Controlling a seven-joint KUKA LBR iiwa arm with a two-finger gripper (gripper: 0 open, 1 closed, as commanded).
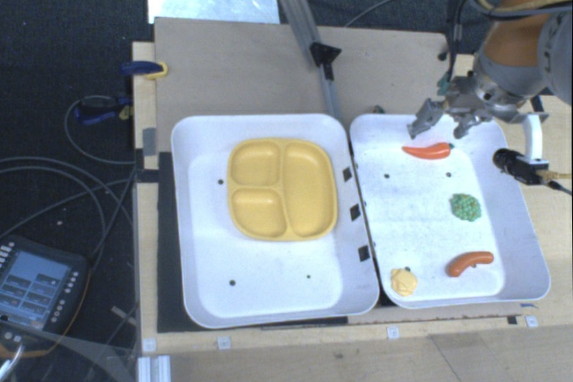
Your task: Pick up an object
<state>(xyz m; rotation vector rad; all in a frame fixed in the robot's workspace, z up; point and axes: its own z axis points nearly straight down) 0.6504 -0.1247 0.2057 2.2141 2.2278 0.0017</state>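
My gripper (pixel 438 124) hangs over the far end of the right bin (pixel 519 219), open, with nothing between its fingers. Just below its fingertips a red-orange chili pepper (pixel 427 151) lies on the bin floor. Further toward the front lie a green bumpy clump (pixel 465 207), a brown sausage (pixel 470 263) and a small yellow lumpy item (pixel 404 282). The grey arm with its orange band comes in from the upper right.
The left bin (pixel 201 282) holds a yellow divided plate (pixel 281 189). A metal pole (pixel 295 0) slants across the back of the bench. A black fitting (pixel 515 164) sits at the right bin's right rim. Cables and a tablet lie on the floor at left.
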